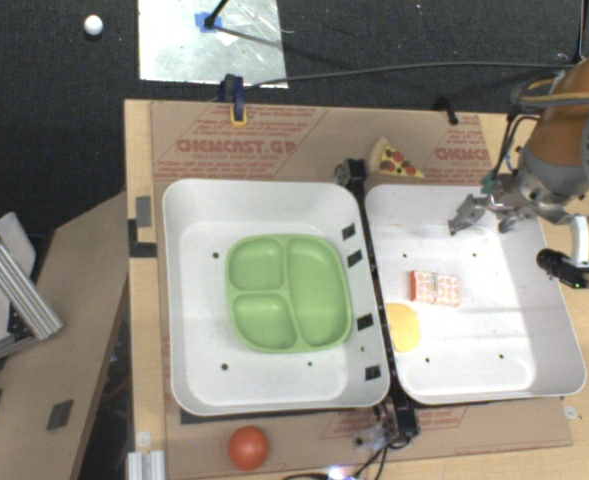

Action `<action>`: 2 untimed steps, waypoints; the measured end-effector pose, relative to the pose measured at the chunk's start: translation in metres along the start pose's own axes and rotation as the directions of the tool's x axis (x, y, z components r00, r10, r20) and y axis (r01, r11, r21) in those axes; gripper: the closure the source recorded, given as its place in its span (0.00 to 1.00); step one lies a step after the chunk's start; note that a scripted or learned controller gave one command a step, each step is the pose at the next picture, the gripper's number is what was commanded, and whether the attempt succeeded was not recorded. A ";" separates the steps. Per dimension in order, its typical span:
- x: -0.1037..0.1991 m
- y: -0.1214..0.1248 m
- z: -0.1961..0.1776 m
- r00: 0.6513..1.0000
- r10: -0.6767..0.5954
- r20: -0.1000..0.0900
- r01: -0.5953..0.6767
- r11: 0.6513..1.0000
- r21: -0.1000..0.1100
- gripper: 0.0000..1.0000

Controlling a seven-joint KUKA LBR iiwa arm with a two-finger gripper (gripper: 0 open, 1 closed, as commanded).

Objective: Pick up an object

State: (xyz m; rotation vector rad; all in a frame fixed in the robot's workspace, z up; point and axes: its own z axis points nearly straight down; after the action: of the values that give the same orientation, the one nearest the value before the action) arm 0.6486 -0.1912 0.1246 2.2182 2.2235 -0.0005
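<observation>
- While the arm is reaching in from 3 o'clock, the gripper [484, 214] is hovering over the right bin [534, 368] near its 12 o'clock edge, fingers spread wide and holding nothing.
- A small red-and-white packet [435, 288] is lying flat near the right bin's centre, at 7 o'clock from the gripper and well apart from it; its printing is too small to read.
- A yellow object [403, 327] is lying just beside the packet, at its 7 o'clock.
- A green divided tray [288, 291] is sitting in the left bin [199, 218].
- Cardboard [274, 143] under the bins is showing "CHEMCAST GP" in red.
- A pizza-slice toy [395, 160] is resting on the cardboard; a red ball [248, 447] is lying at 6 o'clock.
</observation>
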 end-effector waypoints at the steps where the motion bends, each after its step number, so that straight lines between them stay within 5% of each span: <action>1: 0.000 0.001 0.040 1.000 -0.003 0.001 0.003 1.000 -0.003 0.00; 2: 0.001 0.002 0.028 1.000 -0.005 0.001 0.005 1.000 -0.006 1.00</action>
State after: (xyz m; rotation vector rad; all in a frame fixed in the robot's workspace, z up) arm 0.6510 -0.1906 0.0970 2.2100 2.2254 0.0053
